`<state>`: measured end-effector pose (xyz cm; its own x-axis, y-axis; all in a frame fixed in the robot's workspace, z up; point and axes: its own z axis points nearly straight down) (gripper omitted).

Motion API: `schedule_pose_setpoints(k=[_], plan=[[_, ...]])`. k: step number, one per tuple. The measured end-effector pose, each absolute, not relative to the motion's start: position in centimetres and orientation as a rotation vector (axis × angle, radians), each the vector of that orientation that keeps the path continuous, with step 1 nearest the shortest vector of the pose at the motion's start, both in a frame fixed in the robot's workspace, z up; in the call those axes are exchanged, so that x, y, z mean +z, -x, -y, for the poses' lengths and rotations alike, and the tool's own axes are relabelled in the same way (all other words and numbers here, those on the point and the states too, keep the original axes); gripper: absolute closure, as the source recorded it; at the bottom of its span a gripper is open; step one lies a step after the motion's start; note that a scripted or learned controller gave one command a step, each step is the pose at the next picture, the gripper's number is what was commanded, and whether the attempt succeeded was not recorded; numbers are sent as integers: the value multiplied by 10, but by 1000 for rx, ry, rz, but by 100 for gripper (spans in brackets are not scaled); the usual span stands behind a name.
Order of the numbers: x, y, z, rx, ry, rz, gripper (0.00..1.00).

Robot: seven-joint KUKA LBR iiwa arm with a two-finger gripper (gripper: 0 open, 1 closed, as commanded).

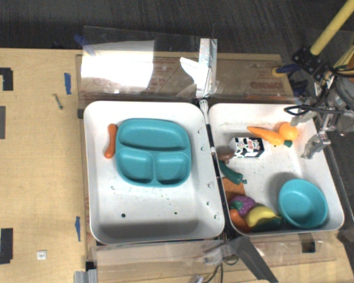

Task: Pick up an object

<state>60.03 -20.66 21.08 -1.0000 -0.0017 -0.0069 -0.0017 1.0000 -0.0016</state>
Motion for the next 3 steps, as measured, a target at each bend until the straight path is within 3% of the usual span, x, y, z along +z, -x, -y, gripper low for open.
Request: schedule_pose_setpoints(k=[1, 2, 3], plan=[[99, -586, 222, -9, 609, -3069, 0], [88, -616, 126, 0, 762, -3035, 0], [88, -621, 101, -3, 551, -3082, 0]])
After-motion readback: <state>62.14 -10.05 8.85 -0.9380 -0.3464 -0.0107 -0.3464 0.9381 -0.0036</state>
